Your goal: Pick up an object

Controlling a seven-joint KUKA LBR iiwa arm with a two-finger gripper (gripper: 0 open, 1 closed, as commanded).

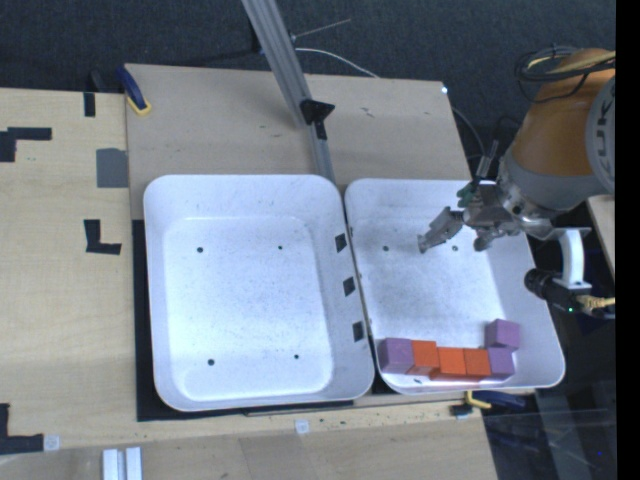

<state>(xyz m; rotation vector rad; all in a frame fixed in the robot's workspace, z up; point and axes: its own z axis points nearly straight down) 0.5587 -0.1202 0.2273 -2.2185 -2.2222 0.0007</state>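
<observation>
Two white bins (pixel 165 208) sit side by side below a slanted metal rail (pixel 275 43).

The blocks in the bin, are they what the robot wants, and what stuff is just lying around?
For the job:
purple blocks
orange blocks
gripper
right bin

Just lying about:
left bin
blue-and-yellow clamp
metal pole
black tape marks

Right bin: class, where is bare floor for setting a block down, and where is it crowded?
Right bin: bare floor lies between the end effector and the near-edge block row. Crowding: purple blocks and orange blocks line that near wall. Left bin shows bare floor throughout.
</observation>
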